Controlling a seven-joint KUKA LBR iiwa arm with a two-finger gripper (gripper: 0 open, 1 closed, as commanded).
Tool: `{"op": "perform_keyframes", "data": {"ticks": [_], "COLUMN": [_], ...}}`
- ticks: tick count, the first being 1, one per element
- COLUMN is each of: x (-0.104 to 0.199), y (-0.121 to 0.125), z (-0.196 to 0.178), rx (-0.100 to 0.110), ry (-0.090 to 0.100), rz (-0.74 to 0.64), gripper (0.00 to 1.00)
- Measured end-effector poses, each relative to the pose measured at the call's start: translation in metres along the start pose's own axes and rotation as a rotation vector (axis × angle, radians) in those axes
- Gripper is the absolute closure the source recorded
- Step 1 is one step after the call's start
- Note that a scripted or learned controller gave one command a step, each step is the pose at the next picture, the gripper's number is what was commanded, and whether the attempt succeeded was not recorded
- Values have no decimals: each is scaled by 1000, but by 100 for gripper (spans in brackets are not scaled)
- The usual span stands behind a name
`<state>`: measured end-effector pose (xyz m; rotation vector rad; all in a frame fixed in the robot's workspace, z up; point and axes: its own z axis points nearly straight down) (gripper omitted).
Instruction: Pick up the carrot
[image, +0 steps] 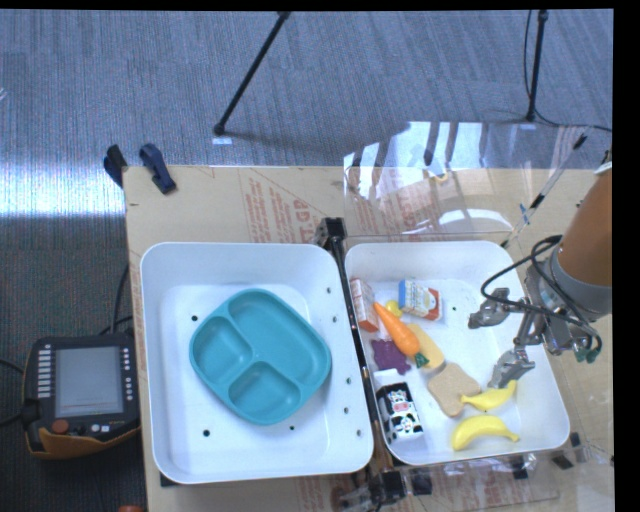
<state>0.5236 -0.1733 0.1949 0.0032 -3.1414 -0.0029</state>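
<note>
The carrot (397, 327), orange and short, lies aslant in the left part of the right bin (540, 425), with its tip pointing to the upper left. It touches a purple toy (388, 354) and a yellow piece (429, 350). My gripper (498, 342) hovers over the right half of the same bin, well to the right of the carrot. Its fingers (486, 316) are spread apart with nothing between them.
Around the carrot lie a small printed carton (419, 299), a bread slice (452, 386), two bananas (488, 399) (483, 433) and a black-and-white milk carton (400, 413). The left bin (170, 440) holds a teal divided plate (260, 355). A pendant (80, 388) rests beside the bench at left.
</note>
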Motion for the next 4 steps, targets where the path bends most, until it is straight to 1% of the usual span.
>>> {"op": "perform_keyframes", "data": {"ticks": [1, 2, 3, 4], "x": [-14, -46, -47, -62], "y": [38, 81, 83, 157], "z": [108, 107, 98, 5], "rx": [1, 1, 1, -2], "ry": [-1, -3, -2, -6], "rz": [287, 619, 613, 828], "gripper": [0, 0, 100, 100]}}
